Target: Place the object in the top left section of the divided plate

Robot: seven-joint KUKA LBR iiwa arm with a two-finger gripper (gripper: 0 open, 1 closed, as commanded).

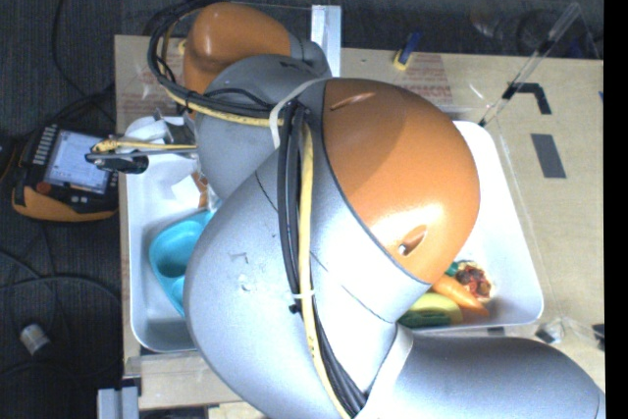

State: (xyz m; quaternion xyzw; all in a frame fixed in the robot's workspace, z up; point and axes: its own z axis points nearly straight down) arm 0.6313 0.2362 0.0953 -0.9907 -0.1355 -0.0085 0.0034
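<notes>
The arm (324,250) is the biggest thing in the frame: its grey body with orange joint caps covers the centre and runs down to the lower right, with black and yellow cables tied along it. Under it lies the wooden bench (569,113), seen mostly at the upper right. On the bench stand two white bins. The right bin (510,250) shows its right wall and its lower right corner, the left bin (142,309) its left wall and floor at the lower left.

In the left bin, next to the arm's body, a light blue piece of the divided plate (175,250) can be seen; its sections are hidden.

In the lower right corner of the right bin lie small toy foods (456,294), orange, green and dark red, partly under the arm.

The gripper is covered by the arm, so I cannot tell its state.
</notes>
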